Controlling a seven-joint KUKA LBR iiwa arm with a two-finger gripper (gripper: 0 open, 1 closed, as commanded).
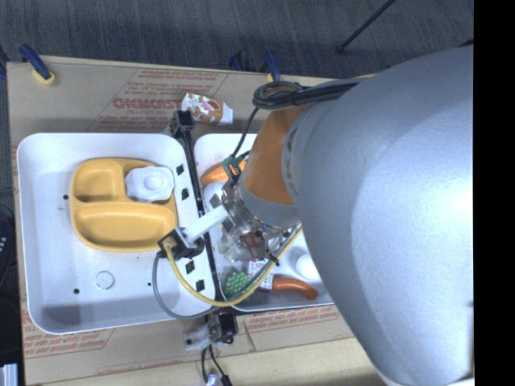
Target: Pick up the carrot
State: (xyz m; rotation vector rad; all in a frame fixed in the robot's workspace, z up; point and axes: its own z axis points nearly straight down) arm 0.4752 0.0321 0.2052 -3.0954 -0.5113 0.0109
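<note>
The claw (241, 240) hangs low in the right bin (211, 147); its state, I cannot tell. Two orange pieces, carrot (291, 285) and another (212, 174), invite a wrong grab

The big grey arm (386, 207) is reaching down into the right bin (211, 147). An orange carrot (294, 285) is lying near its front edge. A yellow tray (121, 207) is sitting in the left bin (48, 215).

Cardboard-covered bench (121, 79) under two white bins (48, 296)
</note>
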